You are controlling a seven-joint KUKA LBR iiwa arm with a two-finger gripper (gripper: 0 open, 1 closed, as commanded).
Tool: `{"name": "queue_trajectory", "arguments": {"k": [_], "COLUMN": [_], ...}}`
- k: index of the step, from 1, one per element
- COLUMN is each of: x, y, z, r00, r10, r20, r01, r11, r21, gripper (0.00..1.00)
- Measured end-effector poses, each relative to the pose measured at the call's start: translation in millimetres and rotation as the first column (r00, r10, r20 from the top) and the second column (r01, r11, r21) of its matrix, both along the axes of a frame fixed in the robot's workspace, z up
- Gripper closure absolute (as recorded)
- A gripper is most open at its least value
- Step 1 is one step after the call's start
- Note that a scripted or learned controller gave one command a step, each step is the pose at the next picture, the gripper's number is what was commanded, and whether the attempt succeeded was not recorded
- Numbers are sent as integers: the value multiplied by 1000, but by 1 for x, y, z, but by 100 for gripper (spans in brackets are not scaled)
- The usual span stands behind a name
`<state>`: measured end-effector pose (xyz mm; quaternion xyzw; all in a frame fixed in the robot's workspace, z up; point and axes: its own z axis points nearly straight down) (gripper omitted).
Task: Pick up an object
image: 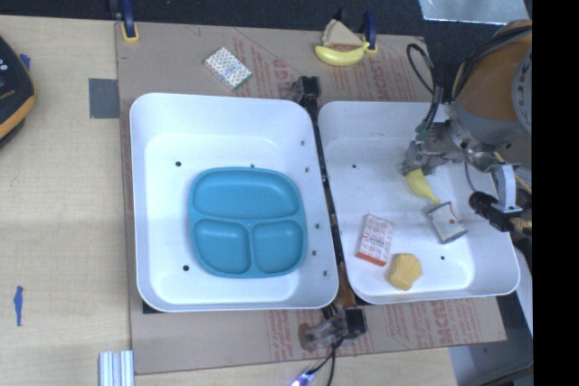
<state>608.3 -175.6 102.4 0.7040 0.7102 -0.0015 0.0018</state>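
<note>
Camera view | gripper (422, 165) low in right bin (362, 276), touching yellow banana-shaped piece (422, 186) | grip state: cannot tell | blue divided plate (246, 221) in left bin (149, 194)

We see the desk (54, 221) topped by a brown board (271, 59). On the board, two white bins sit side by side: left bin (154, 117) at nine o'clock, right bin (371, 117) at three. At twelve o'clock lie a patterned packet (227, 67) and a banana (339, 55).
</note>
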Motion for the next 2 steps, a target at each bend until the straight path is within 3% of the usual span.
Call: {"name": "queue_trajectory", "arguments": {"k": [1,2], "x": [49,25], "y": [46,161], "z": [114,108], "r00": [1000,1000], "r10": [-4,-2], "r20": [0,-5], "r01": [4,2], "r11": [1000,1000], "r21": [5,5], "gripper": [100,100]}}
